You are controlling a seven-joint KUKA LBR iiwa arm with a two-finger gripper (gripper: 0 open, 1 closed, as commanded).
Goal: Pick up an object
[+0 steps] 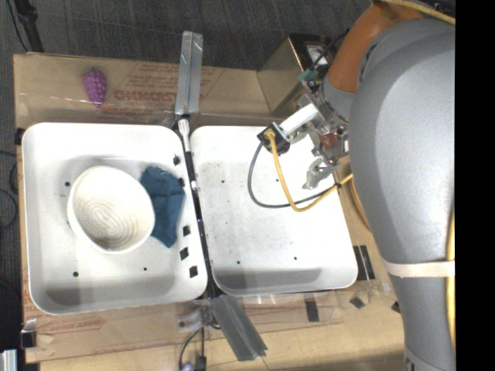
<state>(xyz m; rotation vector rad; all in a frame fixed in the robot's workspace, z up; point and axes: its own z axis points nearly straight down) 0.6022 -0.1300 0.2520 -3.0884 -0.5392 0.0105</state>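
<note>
— What does your arm [410, 168] look like from up there?

— Mine is a big rounded shell, smooth pale grey, almost matte. Near the top there's an orange band [367, 33] wrapping the casing, with a thin cream edge above it.

— Any markings?

— 1 narrow whitish line crosses the grey body low down, and a thin yellowish seam runs along its right side.

— And the working end?

— My gripper [319, 168] is a cluster of bare metal parts with a white rectangular block [298, 122] on it. 2 cables loop out from it: 1 black [251, 178], 1 yellow [285, 188]. There's also a spot of green wiring up near the wrist.
</note>
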